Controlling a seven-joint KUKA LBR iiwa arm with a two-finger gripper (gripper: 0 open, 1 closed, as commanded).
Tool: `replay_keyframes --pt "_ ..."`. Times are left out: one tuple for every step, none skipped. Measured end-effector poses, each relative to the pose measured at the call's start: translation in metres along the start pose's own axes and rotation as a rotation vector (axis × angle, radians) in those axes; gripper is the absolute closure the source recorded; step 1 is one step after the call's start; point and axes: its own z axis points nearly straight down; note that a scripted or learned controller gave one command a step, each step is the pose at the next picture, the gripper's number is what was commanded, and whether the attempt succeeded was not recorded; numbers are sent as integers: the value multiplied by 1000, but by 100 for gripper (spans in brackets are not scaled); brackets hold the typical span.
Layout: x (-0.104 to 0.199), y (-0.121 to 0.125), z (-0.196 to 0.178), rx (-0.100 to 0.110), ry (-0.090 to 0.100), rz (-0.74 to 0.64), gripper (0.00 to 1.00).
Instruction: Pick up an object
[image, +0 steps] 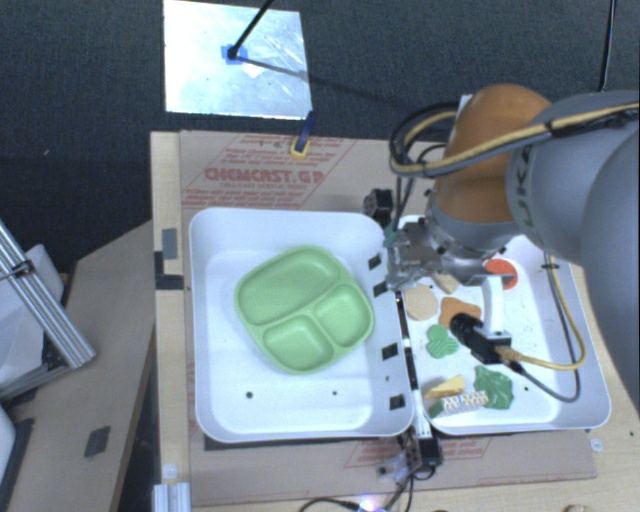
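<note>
A glossy pale-green three-compartment plastic plate (305, 310) is lying in the left shallow white bin (225, 400). The right shallow white bin (590, 400) is holding small toy foods: a tan round cookie (421, 303), green leafy pieces (494, 386). Both bins are sitting on the cardboard-covered surface (260, 170). The grey arm is reaching in from 3 o'clock; claw (410, 262) state: cannot tell.

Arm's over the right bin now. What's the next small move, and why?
Probably lower straight down toward the tan round piece: the gripper sits just above it at the right bin's left edge, and nothing shows between its fingers.
</note>
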Motion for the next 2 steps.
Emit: replay_keyframes --pt "44 4 -2 0 0 2 100" --pt "38 6 -7 1 0 7 100"
